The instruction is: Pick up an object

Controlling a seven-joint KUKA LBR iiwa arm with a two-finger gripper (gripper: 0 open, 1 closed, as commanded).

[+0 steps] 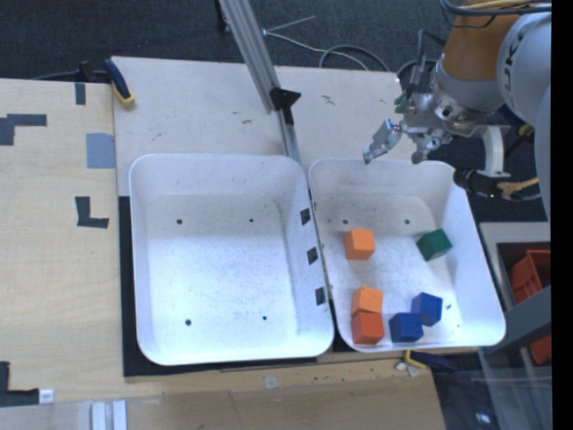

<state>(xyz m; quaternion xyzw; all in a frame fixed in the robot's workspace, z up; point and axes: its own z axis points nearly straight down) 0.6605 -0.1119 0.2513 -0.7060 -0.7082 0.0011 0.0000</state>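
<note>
- Six small blocks lie in the right bin [466, 206]: an orange block [359, 244] near its middle, a green block [434, 245] toward the right wall, and a cluster at the near edge made of a second orange block [367, 300], a red-orange block [368, 328] touching it, and two blue blocks [427, 307] [406, 327] just beside each other.
- The left bin [152, 186] sits beside it on the counter [188, 106], sharing the middle wall.
- The gripper [394, 146] hangs above the far rim of the right bin, well apart from every block; its jaws stand apart with nothing between them.
- Handling, as a judgement: the blocks look like light, rigid cubes with flat faces and matte surfaces, so they should not deform or break, and a squeeze on two opposite flat faces ought to hold.
- The lone orange block and the green block seem the easier picks, since both have free space on all sides for the jaws to come down; the green one lies turned at an angle, so the wrist would need to match it.
- The near cluster looks harder: neighbours touch or nearly touch, leaving little room for a finger.
- No brand, label or readable writing shows on the blocks, bins or counter; the dark tape pieces on the counter carry no text.
</note>
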